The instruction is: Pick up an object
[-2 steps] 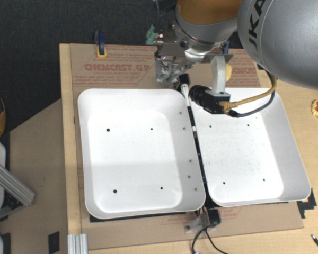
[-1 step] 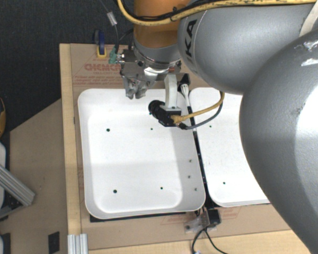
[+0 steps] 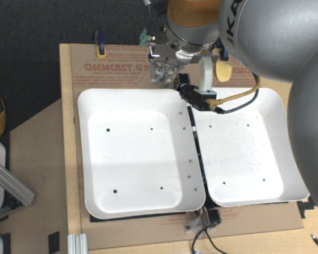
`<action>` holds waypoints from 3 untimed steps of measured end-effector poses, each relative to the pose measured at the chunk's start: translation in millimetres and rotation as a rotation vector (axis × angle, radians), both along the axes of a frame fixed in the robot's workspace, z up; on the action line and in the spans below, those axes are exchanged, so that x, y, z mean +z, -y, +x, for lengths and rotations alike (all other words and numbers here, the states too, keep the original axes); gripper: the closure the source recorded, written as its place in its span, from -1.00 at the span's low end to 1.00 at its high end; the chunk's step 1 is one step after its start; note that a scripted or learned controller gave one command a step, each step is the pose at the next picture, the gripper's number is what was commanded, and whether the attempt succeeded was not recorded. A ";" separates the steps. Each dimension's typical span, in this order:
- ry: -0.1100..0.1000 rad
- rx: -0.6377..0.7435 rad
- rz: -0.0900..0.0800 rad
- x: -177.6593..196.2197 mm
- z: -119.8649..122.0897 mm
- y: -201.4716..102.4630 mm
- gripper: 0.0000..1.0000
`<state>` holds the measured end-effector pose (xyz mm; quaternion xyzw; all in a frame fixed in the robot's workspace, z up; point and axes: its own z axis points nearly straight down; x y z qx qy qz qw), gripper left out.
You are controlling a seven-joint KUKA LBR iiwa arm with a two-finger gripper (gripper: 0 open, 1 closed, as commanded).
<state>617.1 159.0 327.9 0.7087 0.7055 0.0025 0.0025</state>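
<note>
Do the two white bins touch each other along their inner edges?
Cannot tell. In the camera view the left bin and the right bin lie side by side, with a thin dark line between their rims; a gap or only shadow.

The left bin (image 3: pixel 132 152) has a wide bare floor, open from above. The big grey arm (image 3: pixel 275 30) hangs over the back of the right bin (image 3: pixel 244 157). A black cable (image 3: pixel 238 102) loops across that bin's back edge.

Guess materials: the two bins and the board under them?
Left bin and right bin: likely thin moulded plastic, smooth white, rounded corners with soft sheen. Board: looks like brown cardboard or fibreboard, matte, with printed red lettering.
</note>
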 end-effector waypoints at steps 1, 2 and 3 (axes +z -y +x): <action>-0.005 0.009 0.001 -78.2 50.4 -59.1 1.00; -0.003 0.004 0.001 -51.6 45.2 -42.2 1.00; 0.002 0.002 0.001 3.3 50.4 -18.6 1.00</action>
